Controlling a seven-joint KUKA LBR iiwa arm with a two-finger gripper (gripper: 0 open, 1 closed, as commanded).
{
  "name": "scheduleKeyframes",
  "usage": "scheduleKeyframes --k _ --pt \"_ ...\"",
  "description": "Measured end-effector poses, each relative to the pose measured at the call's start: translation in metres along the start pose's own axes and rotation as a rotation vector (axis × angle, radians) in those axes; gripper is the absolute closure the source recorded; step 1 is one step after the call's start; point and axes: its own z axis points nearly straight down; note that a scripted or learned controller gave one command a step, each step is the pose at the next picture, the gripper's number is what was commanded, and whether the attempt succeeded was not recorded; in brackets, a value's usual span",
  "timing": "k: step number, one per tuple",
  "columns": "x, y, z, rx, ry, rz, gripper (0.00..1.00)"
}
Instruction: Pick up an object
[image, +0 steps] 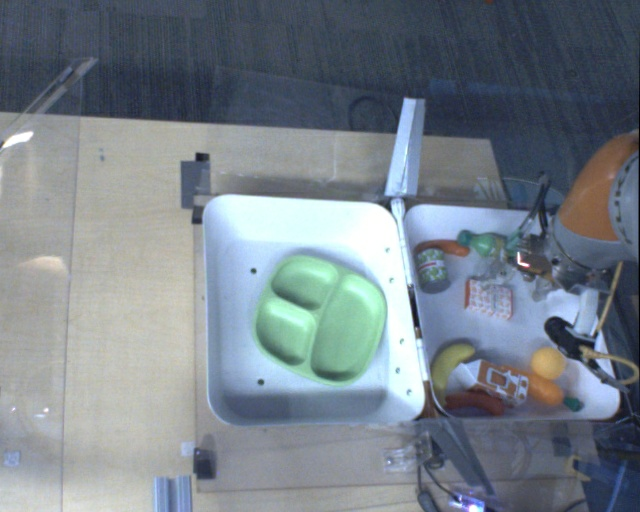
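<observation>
The right bin (440, 222) holds several small objects. A small can with a green label (432, 267) lies at its left, and an orange and green toy (470, 244) sits behind it. A red-and-white patterned packet (489, 298) lies mid-bin. Along the front are a yellow banana (450, 360), an orange-and-white carton (500, 381), a dark red sausage (475, 404), a yellow ball (548, 362) and a carrot (552, 393). My gripper (525, 262) hangs over the bin's far right part, just right of the packet and the green toy. Nothing shows held in it.
The left bin (225, 300) carries a green divided plate (322, 318). A metal post (406, 150) rises behind the wall between the bins. My arm with its orange band (600, 195) fills the right side, with black cables (575, 340) hanging over the right bin's edge.
</observation>
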Motion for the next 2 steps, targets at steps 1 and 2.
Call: scheduleKeyframes --k 1,2 --pt "0.053 -0.028 -0.001 -0.005 0.002 -0.039 0.0" --pt "0.057 -0.024 -0.014 -0.014 0.006 -0.047 1.0"
